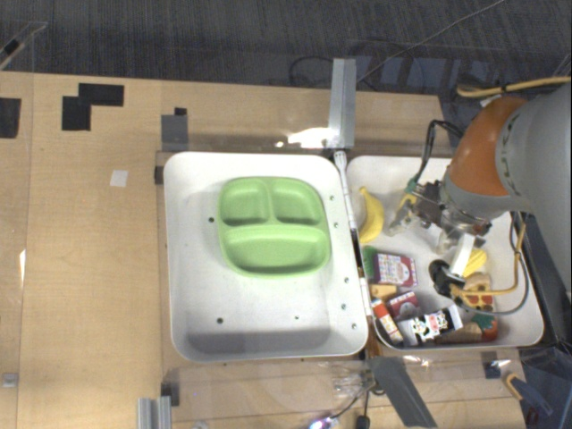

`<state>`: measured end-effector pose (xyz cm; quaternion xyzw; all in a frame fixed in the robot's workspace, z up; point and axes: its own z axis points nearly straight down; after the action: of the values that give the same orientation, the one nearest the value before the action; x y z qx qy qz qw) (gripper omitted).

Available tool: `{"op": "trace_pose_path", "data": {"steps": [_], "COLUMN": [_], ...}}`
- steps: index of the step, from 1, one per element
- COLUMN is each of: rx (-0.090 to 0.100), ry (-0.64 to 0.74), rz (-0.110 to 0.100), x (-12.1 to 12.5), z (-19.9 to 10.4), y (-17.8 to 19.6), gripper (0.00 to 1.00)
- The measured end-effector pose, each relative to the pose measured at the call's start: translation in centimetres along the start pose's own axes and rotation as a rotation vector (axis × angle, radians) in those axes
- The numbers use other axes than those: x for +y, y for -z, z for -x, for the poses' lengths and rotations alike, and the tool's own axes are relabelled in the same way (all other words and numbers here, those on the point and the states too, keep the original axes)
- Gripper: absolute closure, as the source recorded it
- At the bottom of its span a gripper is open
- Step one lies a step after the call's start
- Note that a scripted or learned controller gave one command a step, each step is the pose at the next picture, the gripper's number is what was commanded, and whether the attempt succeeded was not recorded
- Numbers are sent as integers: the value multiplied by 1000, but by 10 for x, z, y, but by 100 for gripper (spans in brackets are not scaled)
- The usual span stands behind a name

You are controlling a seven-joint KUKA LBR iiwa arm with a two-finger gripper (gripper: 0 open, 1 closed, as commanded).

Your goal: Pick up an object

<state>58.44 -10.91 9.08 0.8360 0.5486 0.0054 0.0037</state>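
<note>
My gripper [427,214] hangs over the upper middle of the right bin [533,327], below the orange band of the arm. A yellow banana [371,214] lies just to its left, against the bin's left wall and apart from the gripper. Nearer the front of that bin are a red and purple packet [394,267], a small tan block [384,290] and a black and white object [431,324]. A yellow piece [476,260] lies below the gripper to the right. Nothing shows as held.
The left bin [192,311] holds a green divided plate [271,222] in its upper middle. A metal post [342,101] rises behind the wall between the two bins. More small items, brown and red [483,331], crowd the right bin's front right corner.
</note>
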Motion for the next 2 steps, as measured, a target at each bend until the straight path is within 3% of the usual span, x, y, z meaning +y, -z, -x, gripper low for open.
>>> {"op": "trace_pose_path", "data": {"steps": [1, 2], "rx": [-6, -7], "ry": [-722, -798], "rz": [-11, -7], "x": [7, 80], "z": [49, -1], "y": [13, 21], "gripper": [0, 0]}}
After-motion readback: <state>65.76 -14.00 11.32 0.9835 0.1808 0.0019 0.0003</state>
